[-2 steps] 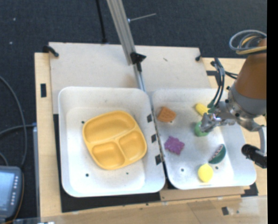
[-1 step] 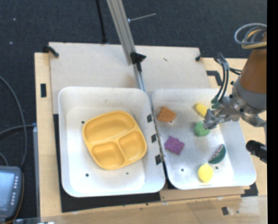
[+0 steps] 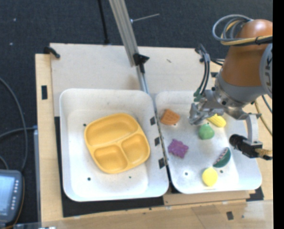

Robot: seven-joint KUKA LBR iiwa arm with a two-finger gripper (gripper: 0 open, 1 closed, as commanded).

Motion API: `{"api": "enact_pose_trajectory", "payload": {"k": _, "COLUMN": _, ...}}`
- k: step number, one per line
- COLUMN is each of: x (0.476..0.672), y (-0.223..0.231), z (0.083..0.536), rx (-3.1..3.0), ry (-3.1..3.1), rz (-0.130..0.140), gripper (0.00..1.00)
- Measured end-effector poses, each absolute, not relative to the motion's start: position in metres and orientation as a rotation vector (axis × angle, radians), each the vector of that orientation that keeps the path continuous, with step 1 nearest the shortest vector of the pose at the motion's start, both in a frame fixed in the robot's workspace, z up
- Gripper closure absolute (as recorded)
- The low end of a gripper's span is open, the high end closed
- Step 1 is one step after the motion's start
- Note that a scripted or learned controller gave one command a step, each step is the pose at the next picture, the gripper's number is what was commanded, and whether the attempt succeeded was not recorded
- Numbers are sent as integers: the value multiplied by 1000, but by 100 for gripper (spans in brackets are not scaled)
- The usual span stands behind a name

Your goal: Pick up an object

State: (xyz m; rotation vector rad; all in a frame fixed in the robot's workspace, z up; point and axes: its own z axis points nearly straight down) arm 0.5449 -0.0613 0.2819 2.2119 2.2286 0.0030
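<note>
The pincer [image 3: 199, 116] hangs over the right bin [image 3: 242, 178]; its spread I cannot tell. Best descend squarely on the green ball [image 3: 206, 131] at five o'clock, avoiding the yellow piece [image 3: 217, 121].

The arm [image 3: 247, 66] came in as a thick rounded body, and its big orange band was glossy, catching a pale highlight along the top. Grey cables [image 3: 228, 27] looped in a coil above the orange section, and a thin dark cable ran down its left side toward the wrist. Below that sat a grey metal wrist block, and a black fitting with a yellowish tip [image 3: 247, 146] stuck out low on the side.
</note>
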Motion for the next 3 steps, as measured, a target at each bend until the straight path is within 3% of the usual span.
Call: {"api": "enact_pose_trajectory", "payload": {"k": 3, "x": 620, "y": 85, "z": 253, "rx": 2214, "ry": 2228, "rz": 1, "gripper": 100}}
